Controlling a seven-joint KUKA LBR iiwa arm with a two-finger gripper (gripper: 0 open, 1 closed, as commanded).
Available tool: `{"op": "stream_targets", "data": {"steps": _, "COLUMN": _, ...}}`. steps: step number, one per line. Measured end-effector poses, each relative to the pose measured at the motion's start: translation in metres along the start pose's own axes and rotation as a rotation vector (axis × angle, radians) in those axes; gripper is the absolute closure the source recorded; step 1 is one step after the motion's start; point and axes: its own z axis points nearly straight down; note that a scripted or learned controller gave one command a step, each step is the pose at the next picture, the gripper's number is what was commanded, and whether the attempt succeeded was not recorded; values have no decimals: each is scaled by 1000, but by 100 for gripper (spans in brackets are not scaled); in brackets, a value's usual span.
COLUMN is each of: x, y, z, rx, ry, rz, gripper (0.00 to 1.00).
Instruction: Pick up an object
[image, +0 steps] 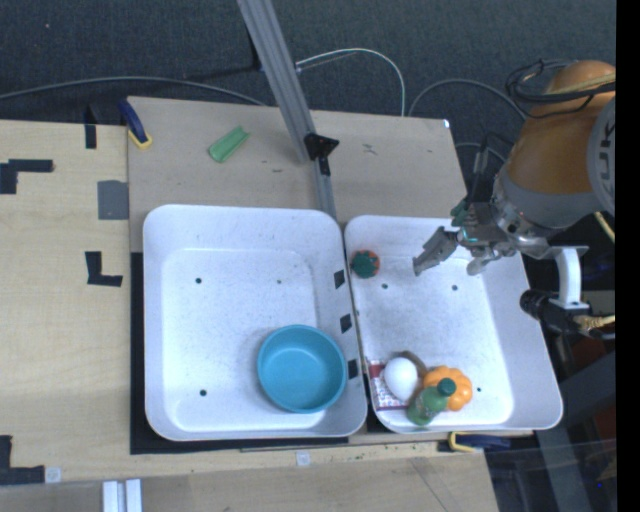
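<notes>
My gripper (458, 260) hangs over the far part of the right bin (525, 330), its two dark fingers spread open with nothing between them. A small green and red ball (365, 263) lies at the bin's far left corner, to the gripper's left. At the near edge of the same bin sit a white egg-shaped thing (401, 377), an orange fruit (452, 388) and a small green item (427, 404), clustered together. A blue bowl (300, 367) rests in the left bin (200, 300) near its front right corner.
A grey pole (290, 90) slants down from the top to the seam between the bins. A green block (228, 144) and a blue-yellow clip (135, 124) lie on the bench behind the left bin. Cables run along the back.
</notes>
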Motion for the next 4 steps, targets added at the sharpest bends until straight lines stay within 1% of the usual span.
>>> {"op": "stream_targets", "data": {"steps": 1, "x": 0, "y": 0, "z": 0, "rx": 0, "ry": 0, "rz": 0, "gripper": 0}}
{"op": "stream_targets", "data": {"steps": 2, "x": 2, "y": 2, "z": 64, "rx": 7, "ry": 0, "rz": 1, "gripper": 0}}
{"op": "stream_targets", "data": {"steps": 3, "x": 1, "y": -5, "z": 110, "rx": 6, "ry": 0, "rz": 2, "gripper": 0}}
{"op": "stream_targets", "data": {"steps": 4, "x": 1, "y": -7, "z": 164, "rx": 7, "ry": 0, "rz": 1, "gripper": 0}}
